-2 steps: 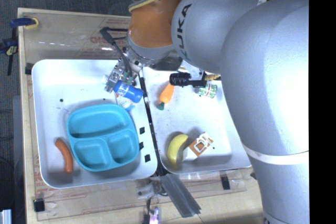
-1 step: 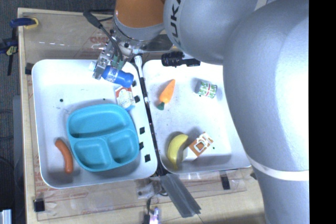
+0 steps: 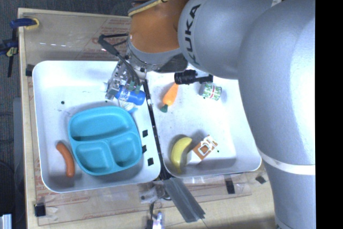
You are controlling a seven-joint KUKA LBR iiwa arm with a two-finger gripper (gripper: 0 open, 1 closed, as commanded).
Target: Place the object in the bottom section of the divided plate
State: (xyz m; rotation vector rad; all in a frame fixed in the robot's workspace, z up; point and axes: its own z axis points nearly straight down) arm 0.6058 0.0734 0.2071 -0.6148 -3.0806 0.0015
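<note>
Blue-capped bottle (image 3: 130, 96) lies at the fingers (image 3: 122, 85), their grip unreadable, above the plate (image 3: 104, 139) in the left white bin (image 3: 48, 80).

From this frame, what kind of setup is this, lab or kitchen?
Most likely a robot manipulation lab bench, not a kitchen: a grey KUKA arm reaches over two shallow white bins, which hold toy food such as a plastic carrot and yellow banana plus a blue divided plate.

Hidden and cut off
The arm (image 3: 252, 35) covers the right bin's (image 3: 236, 161) far corner; the end effector's (image 3: 122, 85) grip on the blue item (image 3: 131, 96) is unreadable.
</note>
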